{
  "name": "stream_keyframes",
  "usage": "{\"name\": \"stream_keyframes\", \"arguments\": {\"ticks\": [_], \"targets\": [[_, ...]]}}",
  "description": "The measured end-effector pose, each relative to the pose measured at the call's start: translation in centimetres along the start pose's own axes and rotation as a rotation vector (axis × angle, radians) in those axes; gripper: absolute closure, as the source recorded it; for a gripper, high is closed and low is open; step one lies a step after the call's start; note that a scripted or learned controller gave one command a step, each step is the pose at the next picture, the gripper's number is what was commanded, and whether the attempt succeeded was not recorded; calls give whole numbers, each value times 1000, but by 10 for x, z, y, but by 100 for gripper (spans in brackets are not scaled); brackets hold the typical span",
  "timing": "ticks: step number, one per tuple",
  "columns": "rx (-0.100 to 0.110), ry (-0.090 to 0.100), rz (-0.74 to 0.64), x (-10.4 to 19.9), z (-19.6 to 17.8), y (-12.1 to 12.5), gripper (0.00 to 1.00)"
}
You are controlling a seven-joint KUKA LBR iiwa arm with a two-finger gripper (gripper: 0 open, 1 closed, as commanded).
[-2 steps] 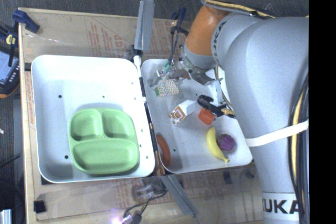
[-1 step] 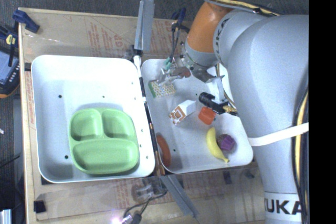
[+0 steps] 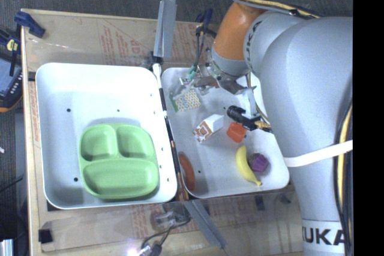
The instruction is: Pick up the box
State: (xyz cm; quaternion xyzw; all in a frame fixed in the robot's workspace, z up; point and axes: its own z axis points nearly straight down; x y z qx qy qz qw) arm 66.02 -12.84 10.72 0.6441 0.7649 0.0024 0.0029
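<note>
Camera view: the tool [image 3: 191, 82] sits low at the far left corner of the right bin [image 3: 273, 181], over a flat patterned packet [image 3: 187, 100]; its opening cannot be told. The box [image 3: 207, 128], a small white-and-orange carton, lies tilted mid-bin, apart from the tool. The left bin [image 3: 54, 87] holds a green compartmented tray [image 3: 119, 160].

Two white bins sit side by side: the left bin [image 3: 54, 129] and the right bin [image 3: 210, 180]. In the left lies one green divided tray [image 3: 118, 160]. The right holds one small box [image 3: 207, 128], one patterned packet [image 3: 187, 100], one banana [image 3: 245, 166], one purple piece [image 3: 259, 162] and one orange block [image 3: 236, 132].
</note>
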Motion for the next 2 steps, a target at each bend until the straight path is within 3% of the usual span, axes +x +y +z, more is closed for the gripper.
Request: {"name": "stream_keyframes", "arguments": {"ticks": [1, 2], "targets": [[-2, 0, -4, 1, -10, 1, 100], [-1, 0, -5, 1, -10, 1, 0]]}}
